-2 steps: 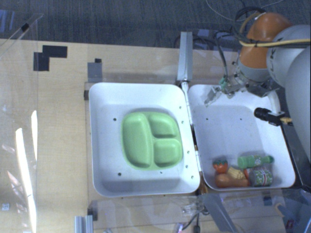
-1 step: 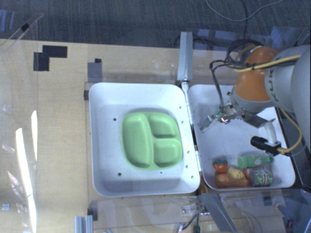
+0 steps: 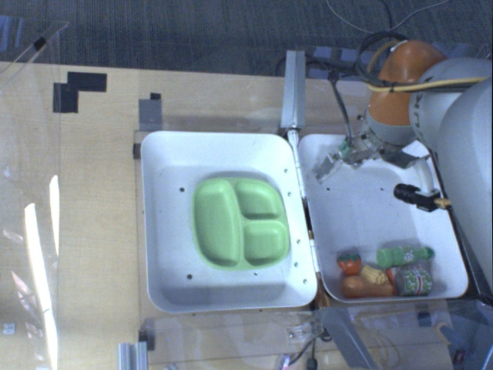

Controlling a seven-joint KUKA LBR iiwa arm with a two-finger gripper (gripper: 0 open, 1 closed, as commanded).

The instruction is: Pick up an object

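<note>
Glossy green tray (image 3: pixel 240 222), rounded compartments (3, prob. plastic)

No text, label or number can be read anywhere.

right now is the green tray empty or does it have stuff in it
Empty. The green tray in the left bin shows three bare compartments; the toy food lies piled in the right bin instead.
</note>
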